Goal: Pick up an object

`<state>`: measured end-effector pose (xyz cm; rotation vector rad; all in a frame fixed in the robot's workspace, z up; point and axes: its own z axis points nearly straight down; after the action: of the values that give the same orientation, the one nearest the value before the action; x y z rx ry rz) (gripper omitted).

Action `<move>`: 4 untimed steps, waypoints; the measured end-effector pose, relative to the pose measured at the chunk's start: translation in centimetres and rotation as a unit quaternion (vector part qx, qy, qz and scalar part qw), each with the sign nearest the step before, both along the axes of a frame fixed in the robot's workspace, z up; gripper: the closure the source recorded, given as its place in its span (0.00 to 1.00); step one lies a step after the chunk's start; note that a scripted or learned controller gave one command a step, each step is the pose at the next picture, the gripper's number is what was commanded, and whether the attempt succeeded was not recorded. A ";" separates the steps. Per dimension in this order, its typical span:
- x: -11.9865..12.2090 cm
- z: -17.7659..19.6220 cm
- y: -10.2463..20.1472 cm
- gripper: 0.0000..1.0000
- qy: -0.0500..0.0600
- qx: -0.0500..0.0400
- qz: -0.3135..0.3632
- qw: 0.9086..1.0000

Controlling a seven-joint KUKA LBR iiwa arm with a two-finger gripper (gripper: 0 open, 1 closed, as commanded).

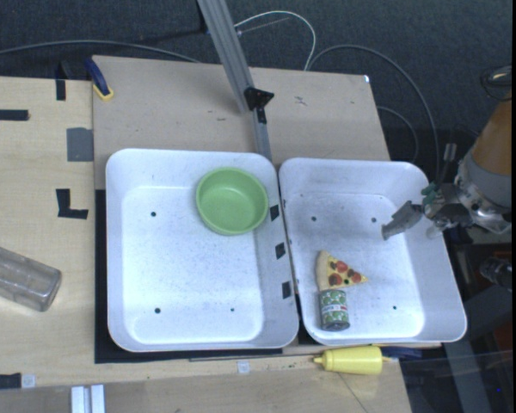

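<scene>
A tan bench (181, 101) sits against dark carpet, with 2 shallow white bins side by side on it: the left bin (138, 317) and the right bin (430, 317), their inner rims touching along the middle. In the left bin a green bowl (232, 200) stands upright near the far right corner, close to the shared rim. In the right bin a toy pizza slice (337, 271) lies flat near the middle of the floor, its point toward the near side, and a small green can (334, 308) lies just beside it on the near side, the 2 almost touching. A yellow bottle (354, 360) lies on its side outside the bins, just beyond the near rim of the right bin. A clear plastic cup (17, 278) lies on its side on the bench well to the left of the left bin. A grey pole (228, 46) slants down from the top to a black clamp (258, 98) near the far edge of the bins, and thin cables (353, 54) loop across the carpet behind. A blue and yellow tool (100, 79) rests at the bench's far left corner. The arm (490, 162) (grey, with an orange band) reaches in from the right, and its gripper (404, 222) hangs over the right side of the right bin, well apart from the pizza slice and the can. Nothing shows between its fingers, and whether the claw is wide or narrow cannot be told from this angle.
</scene>
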<state>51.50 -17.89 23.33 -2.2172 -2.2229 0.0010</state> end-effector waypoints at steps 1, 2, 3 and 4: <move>0.0 0.0 0.0 0.00 0.000 0.000 0.000 1.000; -0.3 -6.4 0.3 0.00 0.003 0.000 -0.001 1.000; -0.5 -10.8 0.4 0.00 0.002 0.000 -0.001 1.000; -0.2 -13.9 0.2 0.00 -0.004 0.000 -0.001 1.000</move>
<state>51.29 -17.65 9.46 -2.2241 -2.2238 -0.0065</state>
